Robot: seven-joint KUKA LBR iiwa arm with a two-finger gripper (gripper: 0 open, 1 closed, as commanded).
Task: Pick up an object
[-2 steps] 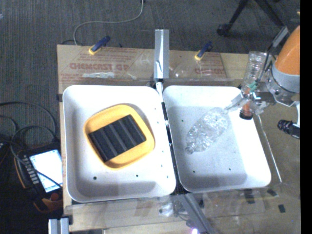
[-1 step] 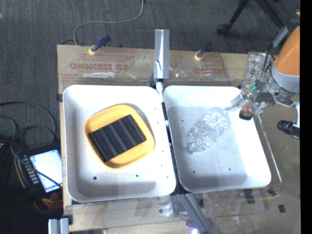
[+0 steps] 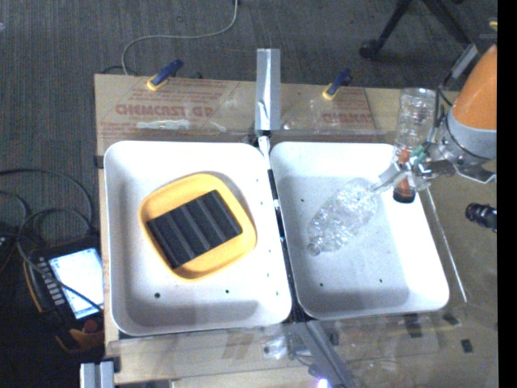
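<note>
A clear plastic bottle [image 3: 343, 215] lies slantwise in the right bin [image 3: 420, 289], its dark orange cap [image 3: 402, 194] pointing to the upper right. My gripper [image 3: 414, 166] hangs at the bin's upper right corner, just above the bottle's neck and cap. The grey arm with its orange band [image 3: 478, 95] reaches in from the right behind it. A yellow tray-like object with a black ribbed insert [image 3: 197, 225] rests in the left bin [image 3: 129, 297].
A clear plastic container [image 3: 415, 113] stands just beyond the right bin's far right corner, close to the gripper. A metal divider post [image 3: 267, 91] rises between the bins at the back. Two blue clamps [image 3: 164, 73] hold the cardboard backing.
</note>
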